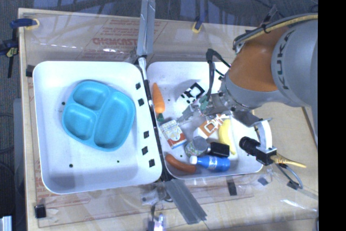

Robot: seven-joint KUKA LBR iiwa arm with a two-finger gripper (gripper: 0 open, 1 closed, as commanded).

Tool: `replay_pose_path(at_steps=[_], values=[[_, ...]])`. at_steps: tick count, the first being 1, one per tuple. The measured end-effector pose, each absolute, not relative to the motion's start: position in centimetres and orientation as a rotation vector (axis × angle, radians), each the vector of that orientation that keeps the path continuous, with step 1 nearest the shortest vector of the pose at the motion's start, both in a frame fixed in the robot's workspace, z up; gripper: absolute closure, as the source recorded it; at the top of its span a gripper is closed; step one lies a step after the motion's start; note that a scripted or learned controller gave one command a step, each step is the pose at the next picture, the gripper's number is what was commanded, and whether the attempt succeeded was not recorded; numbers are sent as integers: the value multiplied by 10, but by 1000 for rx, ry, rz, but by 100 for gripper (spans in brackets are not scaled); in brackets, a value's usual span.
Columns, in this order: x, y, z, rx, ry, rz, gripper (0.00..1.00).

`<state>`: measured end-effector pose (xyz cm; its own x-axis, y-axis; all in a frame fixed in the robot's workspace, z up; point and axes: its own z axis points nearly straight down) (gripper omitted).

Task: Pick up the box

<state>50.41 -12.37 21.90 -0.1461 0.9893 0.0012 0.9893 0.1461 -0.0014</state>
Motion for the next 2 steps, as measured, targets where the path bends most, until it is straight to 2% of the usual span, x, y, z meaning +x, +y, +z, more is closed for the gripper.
replay_pose_path(at_steps=[1, 2], values=[[511, -119, 99, -1369, -2860, 21, 0], [511, -119, 108, -1365, -2860, 21, 100]])
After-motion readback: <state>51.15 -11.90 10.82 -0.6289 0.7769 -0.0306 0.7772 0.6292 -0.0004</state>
